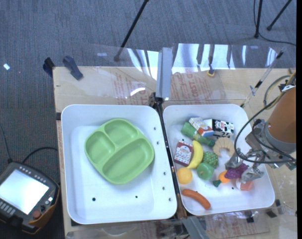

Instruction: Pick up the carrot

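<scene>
Item: right bin [262, 195], lower right of frame, white and shallow, on the surface. Contents crowded.

Task object: carrot [221, 178], small and orange with a green tip pointing lower left, lying low in the right bin, just right of the green round fruit [205, 171] and touching or nearly touching the purple toy [235, 173].

Neighbouring pieces: banana [196, 154], orange [184, 175], sausage [196, 198] along the bin's lower edge, red carton [182, 152], green bottle [195, 134], cow-print box [222, 127], tan ring [222, 146], a pinkish piece [245, 185] beside the purple toy.

Gripper [244, 164]: at the right side of the right bin, low over the purple toy and just right of the carrot. Whether it is released or clenched cannot be told; metal parts and cables blur together. Nothing can be confirmed as grasped.

Left bin [71, 183]: holds a green divided plate [119, 150].

Risks, as judged: the gripper appears centred nearer the purple toy than the carrot, so a close here could take the wrong piece or pinch both. The carrot is small and tapered; it may slip out or get nudged under its neighbours. Tight packing leaves little room to descend cleanly.
</scene>
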`<state>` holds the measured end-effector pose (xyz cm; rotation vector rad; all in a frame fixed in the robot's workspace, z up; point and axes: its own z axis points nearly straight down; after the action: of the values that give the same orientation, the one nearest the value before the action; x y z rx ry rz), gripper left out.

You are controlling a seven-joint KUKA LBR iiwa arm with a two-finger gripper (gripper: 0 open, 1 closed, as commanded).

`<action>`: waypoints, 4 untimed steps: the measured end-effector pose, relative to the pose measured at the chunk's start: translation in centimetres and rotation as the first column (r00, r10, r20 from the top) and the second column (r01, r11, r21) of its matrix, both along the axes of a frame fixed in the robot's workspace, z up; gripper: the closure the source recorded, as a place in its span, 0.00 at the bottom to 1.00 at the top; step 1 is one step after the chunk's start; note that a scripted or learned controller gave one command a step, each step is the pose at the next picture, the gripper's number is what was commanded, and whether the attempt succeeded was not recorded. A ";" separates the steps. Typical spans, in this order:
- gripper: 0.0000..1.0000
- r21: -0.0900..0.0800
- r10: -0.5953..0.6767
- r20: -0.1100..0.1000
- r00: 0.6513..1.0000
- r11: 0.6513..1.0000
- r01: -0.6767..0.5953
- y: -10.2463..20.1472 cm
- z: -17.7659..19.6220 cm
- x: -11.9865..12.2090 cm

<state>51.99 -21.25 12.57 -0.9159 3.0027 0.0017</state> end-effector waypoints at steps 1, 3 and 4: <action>1.00 0.002 -0.339 0.014 0.941 0.941 0.339 4.7 -3.2 -1.6; 0.00 0.001 -0.125 -0.001 0.992 0.992 0.125 2.9 -3.8 -0.6; 0.00 0.001 -0.073 -0.004 0.997 0.997 0.073 4.2 -3.9 -2.1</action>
<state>49.89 -17.01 8.68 -0.8059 3.0373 0.0056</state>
